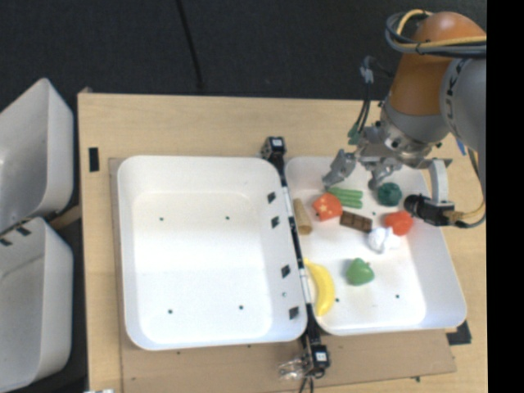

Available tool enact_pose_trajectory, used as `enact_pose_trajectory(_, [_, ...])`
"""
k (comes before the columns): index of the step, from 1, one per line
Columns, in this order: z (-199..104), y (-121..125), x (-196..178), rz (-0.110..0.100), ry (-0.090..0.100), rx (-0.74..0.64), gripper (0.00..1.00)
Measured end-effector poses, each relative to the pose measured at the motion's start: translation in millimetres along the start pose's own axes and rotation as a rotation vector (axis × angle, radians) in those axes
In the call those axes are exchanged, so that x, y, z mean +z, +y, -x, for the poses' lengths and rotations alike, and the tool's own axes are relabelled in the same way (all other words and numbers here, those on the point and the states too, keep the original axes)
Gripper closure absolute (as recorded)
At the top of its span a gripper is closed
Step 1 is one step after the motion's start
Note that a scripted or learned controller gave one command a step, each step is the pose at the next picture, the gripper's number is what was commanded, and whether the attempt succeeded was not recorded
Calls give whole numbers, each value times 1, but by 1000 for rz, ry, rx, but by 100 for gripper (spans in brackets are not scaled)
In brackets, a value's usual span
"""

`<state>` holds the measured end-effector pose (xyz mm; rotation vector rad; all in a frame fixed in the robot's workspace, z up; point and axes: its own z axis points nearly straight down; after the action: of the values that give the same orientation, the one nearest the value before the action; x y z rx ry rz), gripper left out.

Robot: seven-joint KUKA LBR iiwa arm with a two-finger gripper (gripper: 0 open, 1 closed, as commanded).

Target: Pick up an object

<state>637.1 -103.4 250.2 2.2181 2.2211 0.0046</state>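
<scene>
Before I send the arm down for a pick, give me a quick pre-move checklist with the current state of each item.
1. Gripper over the right bin, above the toys: ok.
2. Jaws open and holding nothing: ok, both are spread with a bare gap.
3. A target right below: ok, the green stick and orange toy lie just under it.
4. Target stands apart from its neighbours: not ok, the stick, orange toy and brown block are packed close.
5. Easier loose picks: ok, the green pepper lies apart from the rest; the banana lies close to the bin's left wall.
6. Height above the toys: cannot tell from this slanted view.
</scene>
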Motion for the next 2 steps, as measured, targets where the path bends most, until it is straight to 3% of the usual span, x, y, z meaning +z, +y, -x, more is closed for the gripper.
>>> enact_pose_trajectory(1, [49, -51, 56, -7, -3, 6, 0])
enact_pose_trajectory(2, [59, -94, 112, -7, -1, 4, 0])
